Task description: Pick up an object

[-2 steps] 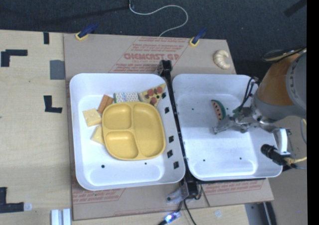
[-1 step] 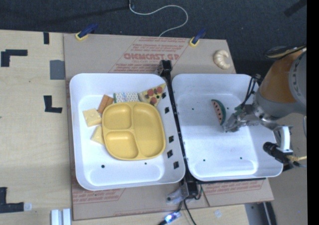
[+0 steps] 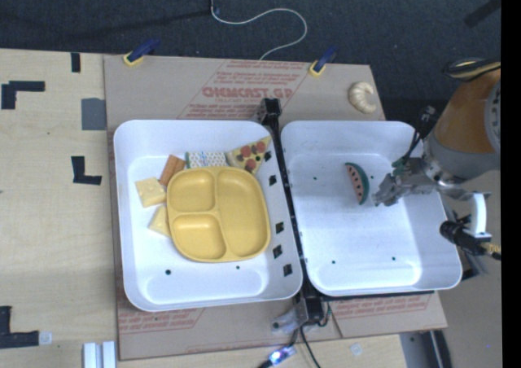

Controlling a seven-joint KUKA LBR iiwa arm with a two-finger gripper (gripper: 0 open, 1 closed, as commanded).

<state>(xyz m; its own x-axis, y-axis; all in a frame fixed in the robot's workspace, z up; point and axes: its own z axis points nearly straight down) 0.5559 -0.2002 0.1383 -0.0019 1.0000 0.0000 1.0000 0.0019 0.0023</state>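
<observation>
From the camera view, a toy watermelon slice (image 3: 356,182), red flesh with dark seeds and a green rind, lies in the right bin (image 3: 366,265). The gripper (image 3: 389,192) sits just beside it; whether its fingers are parted or closed cannot be told.

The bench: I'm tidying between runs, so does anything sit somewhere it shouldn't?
One thing: a small beige object lies on the cardboard beyond the right bin, outside both bins. The yellow divided plate lies atop flat items in the left bin, partly covering them. The watermelon slice lies in the right bin by the gripper.
</observation>
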